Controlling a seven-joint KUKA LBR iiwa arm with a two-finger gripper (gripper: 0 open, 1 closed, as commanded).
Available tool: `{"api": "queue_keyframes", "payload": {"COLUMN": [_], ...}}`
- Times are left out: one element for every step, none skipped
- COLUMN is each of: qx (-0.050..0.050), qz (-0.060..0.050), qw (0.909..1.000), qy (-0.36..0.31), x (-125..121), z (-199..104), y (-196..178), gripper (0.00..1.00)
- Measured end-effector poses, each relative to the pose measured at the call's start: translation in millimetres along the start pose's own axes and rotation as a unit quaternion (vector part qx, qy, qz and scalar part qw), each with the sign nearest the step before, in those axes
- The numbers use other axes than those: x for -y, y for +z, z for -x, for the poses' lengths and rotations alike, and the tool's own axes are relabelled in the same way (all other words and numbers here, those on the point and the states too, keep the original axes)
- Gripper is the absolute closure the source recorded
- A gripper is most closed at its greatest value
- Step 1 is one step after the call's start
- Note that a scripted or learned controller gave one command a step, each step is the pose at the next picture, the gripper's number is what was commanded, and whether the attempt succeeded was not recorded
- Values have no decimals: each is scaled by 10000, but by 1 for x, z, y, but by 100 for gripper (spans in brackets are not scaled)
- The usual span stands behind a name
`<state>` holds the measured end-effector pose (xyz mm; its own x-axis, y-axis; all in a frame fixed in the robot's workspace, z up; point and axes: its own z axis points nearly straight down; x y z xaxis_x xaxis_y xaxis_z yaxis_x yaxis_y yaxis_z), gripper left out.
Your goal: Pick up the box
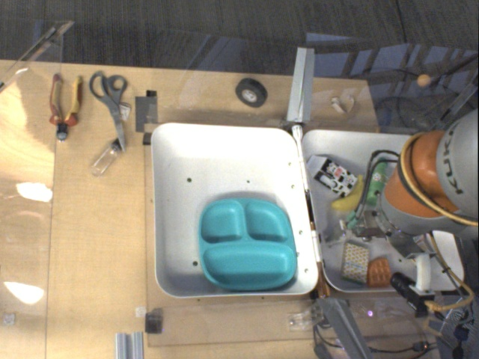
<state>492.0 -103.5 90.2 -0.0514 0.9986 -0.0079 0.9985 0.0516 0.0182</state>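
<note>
Reaching: arm [438, 178] hangs over the right bin [318, 144].
Box [334, 175]: left of the wrist, beside the bin's left wall, long axis slanted.
Grip: hidden, cannot tell.

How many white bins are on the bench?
2. The left bin holds a teal tray; the right bin sits beside it, partly covered by the arm.

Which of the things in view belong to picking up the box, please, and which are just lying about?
For the job: arm; small black-and-white box in the right bin.

Lying about: teal tray in the left bin; scissors, pliers, tape roll on the bench.
</note>
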Motion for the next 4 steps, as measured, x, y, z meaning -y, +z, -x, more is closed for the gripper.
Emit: {"api": "queue_keyframes", "payload": {"qx": [11, 10, -32, -7], "qz": [45, 43, -14, 8], "qw": [10000, 10000, 9997, 9987], "qy": [-18, -17, -243, -514], "x": [-4, -3, 1, -2], "z": [0, 0, 27, -16], "y": [-12, -12, 0, 0], "gripper": [100, 0, 0, 0]}}
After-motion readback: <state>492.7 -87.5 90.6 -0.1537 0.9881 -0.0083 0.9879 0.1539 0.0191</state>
